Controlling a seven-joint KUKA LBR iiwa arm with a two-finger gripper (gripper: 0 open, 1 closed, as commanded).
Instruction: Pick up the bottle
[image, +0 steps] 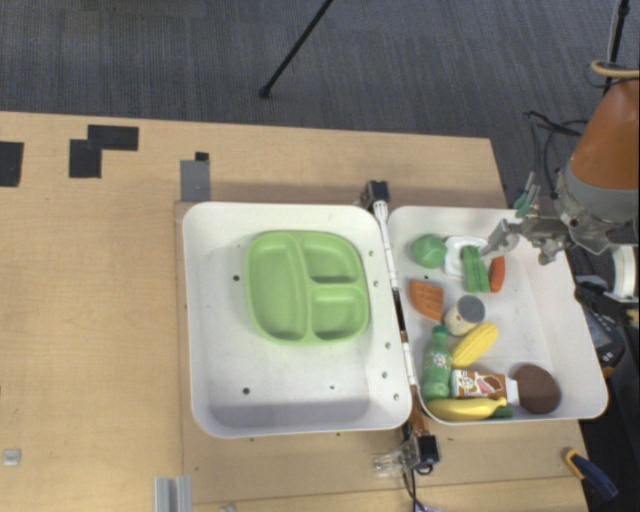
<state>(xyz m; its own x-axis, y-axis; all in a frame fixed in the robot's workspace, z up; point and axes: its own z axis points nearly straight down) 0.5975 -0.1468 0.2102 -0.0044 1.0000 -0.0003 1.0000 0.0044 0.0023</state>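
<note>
The bottle (437, 362) is green with a green cap. It lies along the left wall of the right bin (560, 330), toward the front, between a yellow corn cob (475, 343) and the bin's divider. My gripper (523, 243) hangs over the back of the right bin, up and to the right of the bottle and well apart from it. Its fingers (499, 239) stand spread, open, with nothing between them. An orange carrot (497, 273) and a green block (472, 269) lie just below the left finger.
The right bin also holds a green round piece (427, 250), an orange wedge (427, 297), a grey-topped can (463, 314), a labelled pack (481, 383), a banana (464, 408) and a brown ball (538, 388). A green divided plate (305, 286) sits in the left bin (215, 330).
</note>
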